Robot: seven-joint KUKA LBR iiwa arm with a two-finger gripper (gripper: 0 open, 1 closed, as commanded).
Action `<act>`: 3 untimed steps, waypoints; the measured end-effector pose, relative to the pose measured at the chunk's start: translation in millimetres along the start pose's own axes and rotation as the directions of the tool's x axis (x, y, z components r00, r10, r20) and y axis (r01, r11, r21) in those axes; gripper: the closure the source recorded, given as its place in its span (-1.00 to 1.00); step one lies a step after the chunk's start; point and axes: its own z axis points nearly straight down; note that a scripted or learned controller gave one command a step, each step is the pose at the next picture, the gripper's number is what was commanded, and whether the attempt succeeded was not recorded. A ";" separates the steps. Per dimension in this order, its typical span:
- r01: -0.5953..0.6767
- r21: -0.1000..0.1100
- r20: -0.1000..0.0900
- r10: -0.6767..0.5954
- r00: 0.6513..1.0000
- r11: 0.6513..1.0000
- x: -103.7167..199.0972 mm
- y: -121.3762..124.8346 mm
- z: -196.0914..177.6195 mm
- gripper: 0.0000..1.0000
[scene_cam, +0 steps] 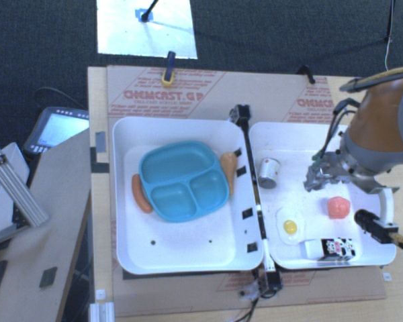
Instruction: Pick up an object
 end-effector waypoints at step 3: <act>0.005 0.003 -0.002 -0.005 1.000 1.000 101.0 38.6 -43.3 1.00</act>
